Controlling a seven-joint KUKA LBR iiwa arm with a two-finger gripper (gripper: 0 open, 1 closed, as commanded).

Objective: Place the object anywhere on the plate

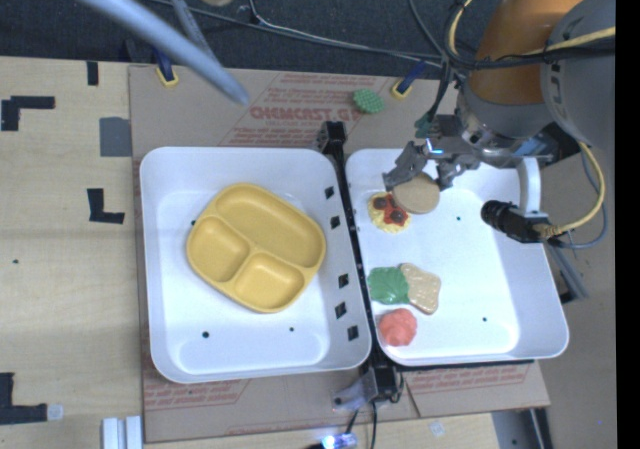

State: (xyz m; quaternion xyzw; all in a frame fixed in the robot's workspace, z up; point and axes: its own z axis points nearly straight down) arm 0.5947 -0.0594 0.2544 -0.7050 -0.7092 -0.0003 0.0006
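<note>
bench (60, 237): tan surface filling the frame, carrying two white bins side by side at centre.
arm (530, 37): grey with an orange band, reaching in from the upper right and hanging over the right bin's upper edge.
left bin (170, 337): sitting centre-left, holding the plate.
right bin (500, 297): sitting centre-right, holding the food pieces.
plate (256, 247): yellow, three compartments, lying tilted in the middle of the left bin, nothing resting on it.
gripper (425, 177): hovering at the upper left of the right bin, fingers looking spread, straddling the top of the tan round piece; not clearly clamping it, so no confirmed hold.
tan round piece (418, 199): likely target, lying in the right bin's upper left, right under the gripper, touching the yellow-red piece.
yellow-red piece (387, 213): lying just left of the tan piece, near the divider.
green piece (387, 285): lying lower in the right bin, touching the beige slice.
beige slice (423, 288): lying just right of the green piece.
red piece (398, 326): lying below those two.
small green item (368, 101): lying outside the bins, top centre.
step: judging as reaching for the grasp, pick not yet made.
next: probably closing on the tan piece, lifting, carrying left over the divider, releasing above the plate.
</note>
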